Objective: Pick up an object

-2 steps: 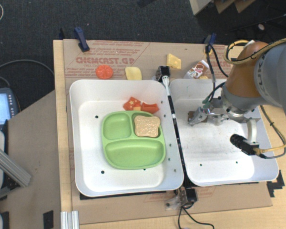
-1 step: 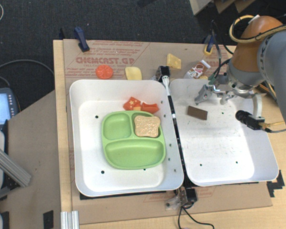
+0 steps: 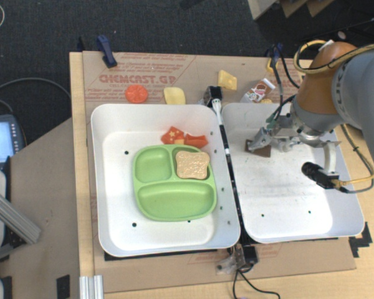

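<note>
Right bin [image 3: 299, 223], about ten o'clock on its floor: small dark brown block [image 3: 263, 149], the nearest candidate for a pick. Likely light and stiff, perhaps a toy food piece or a bit of wood; too small to say which. Probably not fragile, nor slippery to judge by the matt look. Best taken across the short sides, low on the body, since a shallow pinch on so small a piece could flick it away. Gripper [image 3: 260, 143] low over the bin at the same spot, wrist coming in from three o'clock, grey metal tips right at the block and seemingly touching its upper edge. Whether the tips stand apart, together or clamped: cannot tell, with the wrist body masking the gap; no proof of the block between them, so no hold claimed. Left bin [image 3: 106, 185]: green tray [image 3: 168, 201] at centre, toast slice [image 3: 192, 164] in its two o'clock compartment, red pieces [image 3: 184, 137] just beyond the tray at twelve o'clock, resting on the bin floor. Bench beyond the bins, twelve o'clock: red disc [image 3: 136, 93], pale yellow piece [image 3: 174, 96], yellow wedge [image 3: 227, 80], small carton [image 3: 257, 93]. All well apart from the gripper.
</note>
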Robot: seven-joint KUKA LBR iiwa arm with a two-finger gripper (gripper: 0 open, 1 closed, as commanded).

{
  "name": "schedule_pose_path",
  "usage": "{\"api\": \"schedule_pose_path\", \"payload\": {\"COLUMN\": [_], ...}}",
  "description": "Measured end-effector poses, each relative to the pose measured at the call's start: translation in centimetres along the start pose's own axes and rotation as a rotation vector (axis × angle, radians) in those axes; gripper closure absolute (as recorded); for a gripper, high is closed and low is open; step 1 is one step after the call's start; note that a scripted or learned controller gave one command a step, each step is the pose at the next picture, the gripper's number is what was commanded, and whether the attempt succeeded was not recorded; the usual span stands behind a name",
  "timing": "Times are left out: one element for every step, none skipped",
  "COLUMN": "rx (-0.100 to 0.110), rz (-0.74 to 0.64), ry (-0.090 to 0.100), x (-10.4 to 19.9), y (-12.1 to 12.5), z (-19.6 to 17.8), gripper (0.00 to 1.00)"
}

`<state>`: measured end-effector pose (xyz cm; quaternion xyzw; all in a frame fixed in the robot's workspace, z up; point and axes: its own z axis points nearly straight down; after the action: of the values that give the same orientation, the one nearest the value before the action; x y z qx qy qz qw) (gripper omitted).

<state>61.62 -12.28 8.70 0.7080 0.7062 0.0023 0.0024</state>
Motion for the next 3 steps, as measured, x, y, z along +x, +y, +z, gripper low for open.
{"api": "schedule_pose_path", "payload": {"rx": [-0.006, 0.005, 0.009], "rz": [-0.002, -0.006, -0.003], "ry": [-0.001, 0.004, 0.002], "x": [0.0, 4.9, 4.7], "y": [0.2, -7.5, -7.4], "z": [-1.3, -10.4, -9.8], "gripper": [1.00, 1.00, 0.00]}}
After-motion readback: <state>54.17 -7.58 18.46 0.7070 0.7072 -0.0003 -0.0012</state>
